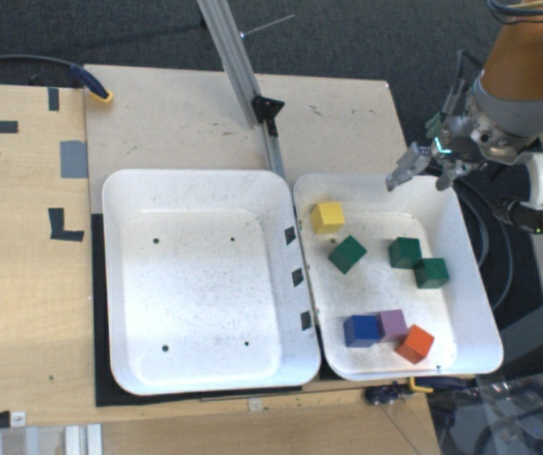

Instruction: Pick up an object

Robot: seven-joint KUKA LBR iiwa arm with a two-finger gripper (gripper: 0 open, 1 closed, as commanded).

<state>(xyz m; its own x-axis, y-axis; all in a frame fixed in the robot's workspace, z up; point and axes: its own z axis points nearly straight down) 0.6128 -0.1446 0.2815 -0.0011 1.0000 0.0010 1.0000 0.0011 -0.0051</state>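
— What's on my screen, starting at the left?

— The left bin [134, 192] sits on the worktop [25, 282], touching the right bin [470, 282] along their shared edge. A grey metal rail [228, 45] slants down from the far side to where the two bins meet.

— And the blocks?

— All in the right bin. I see a yellow block [327, 217] toward the far left corner, with a green block [348, 253] just nearer and right of it. Two more green blocks [405, 251] [431, 272] touch each other further right. Along the near side, a blue block [362, 330] touches a purple block [392, 323], and an orange block [415, 343] touches the purple one on its right.

— Where's the pincer?

— The pincer [418, 167] hangs over the far right corner of the right bin, well apart from every block, at the end of the arm [517, 64] coming from the right. I see nothing between its fingers; whether they're apart or together, I cannot tell from here.
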